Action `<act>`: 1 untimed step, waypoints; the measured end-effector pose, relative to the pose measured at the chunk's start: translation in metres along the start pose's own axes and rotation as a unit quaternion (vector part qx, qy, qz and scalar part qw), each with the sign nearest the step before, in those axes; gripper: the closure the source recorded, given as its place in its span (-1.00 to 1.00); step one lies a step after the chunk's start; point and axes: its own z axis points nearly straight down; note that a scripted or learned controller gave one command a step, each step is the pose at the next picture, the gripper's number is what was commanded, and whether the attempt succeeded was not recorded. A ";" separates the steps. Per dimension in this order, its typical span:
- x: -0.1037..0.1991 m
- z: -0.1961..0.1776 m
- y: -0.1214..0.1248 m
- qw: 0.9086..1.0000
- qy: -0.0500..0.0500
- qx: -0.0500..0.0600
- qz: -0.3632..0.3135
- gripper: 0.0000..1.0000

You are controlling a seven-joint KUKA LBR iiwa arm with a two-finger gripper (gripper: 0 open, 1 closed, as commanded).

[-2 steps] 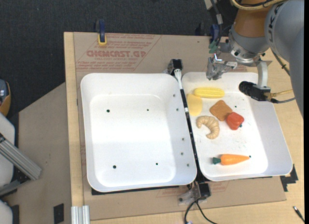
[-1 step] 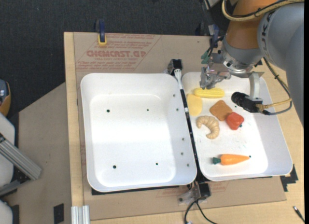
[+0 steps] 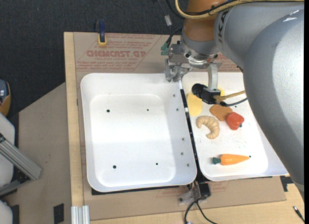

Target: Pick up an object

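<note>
the left bin [image 3: 130, 136] spreads wide below-left of the gripper [image 3: 175, 71]; the right bin [image 3: 251, 167] lies below-right, holding a carrot [image 3: 232, 159], a croissant [image 3: 209, 126], a red pepper [image 3: 235, 120] and a yellow piece [image 3: 194, 105]. the gripper hovers at the divider's far end; whether clenched or released i cannot tell. best to shift right over the croissant, away from the rims, where room is freer.

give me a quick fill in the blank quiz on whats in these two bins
1. The carrot lies in the ____ bin of the view.
2. The croissant sits ____ the carrot in the view.
3. The red pepper lies to the ____ of the croissant.
4. The end effector is over the far end of the ____ between the bins.

Missing words: right; above; right; divide
</note>
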 end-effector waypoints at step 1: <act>0.063 0.035 -0.002 1.000 0.000 0.004 0.002 1.00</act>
